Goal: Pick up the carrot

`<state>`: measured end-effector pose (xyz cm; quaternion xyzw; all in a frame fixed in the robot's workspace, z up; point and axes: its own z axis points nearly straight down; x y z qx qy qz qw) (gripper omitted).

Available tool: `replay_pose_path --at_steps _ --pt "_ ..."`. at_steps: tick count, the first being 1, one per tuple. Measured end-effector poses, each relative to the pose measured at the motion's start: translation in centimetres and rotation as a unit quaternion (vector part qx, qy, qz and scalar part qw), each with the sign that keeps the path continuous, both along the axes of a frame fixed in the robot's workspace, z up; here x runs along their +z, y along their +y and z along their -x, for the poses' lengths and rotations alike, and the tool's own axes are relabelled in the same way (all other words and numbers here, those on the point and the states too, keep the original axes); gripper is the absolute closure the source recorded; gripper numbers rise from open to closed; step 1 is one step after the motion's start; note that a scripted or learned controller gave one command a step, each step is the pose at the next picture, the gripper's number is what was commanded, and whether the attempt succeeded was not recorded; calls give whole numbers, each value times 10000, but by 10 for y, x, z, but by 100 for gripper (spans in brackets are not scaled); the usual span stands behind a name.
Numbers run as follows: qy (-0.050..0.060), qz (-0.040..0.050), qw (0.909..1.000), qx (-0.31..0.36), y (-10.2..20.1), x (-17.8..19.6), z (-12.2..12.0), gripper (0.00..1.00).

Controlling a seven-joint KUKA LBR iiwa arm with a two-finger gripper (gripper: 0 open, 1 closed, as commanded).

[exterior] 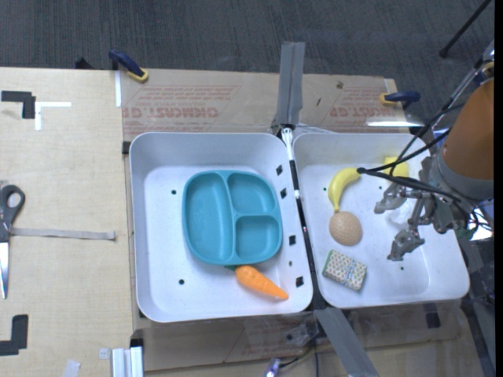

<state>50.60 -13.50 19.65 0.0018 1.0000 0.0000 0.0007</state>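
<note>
A pale wooden tabletop (63,289) carries two white bins. The jaws (402,225) hang spread and hold nothing over the right bin (440,289), likely not yet sent across. The carrot (262,283), stubby and bright orange, lies well to their left in the left bin (157,273), touching a blue divided plate (233,217).

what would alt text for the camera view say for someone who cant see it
An orange carrot lies in the left bin beside a blue divided plate. The robot's open, empty gripper hangs over the right bin, which holds a banana, a tan ball and a small box.
</note>
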Motion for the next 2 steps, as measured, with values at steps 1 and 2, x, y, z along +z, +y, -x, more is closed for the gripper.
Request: replay_pose_path --at_steps 1,2 --pt "-8 1 10000 -37 32 -104 24 0" --pt "-18 3 9965 -834 -54 -104 27 0"
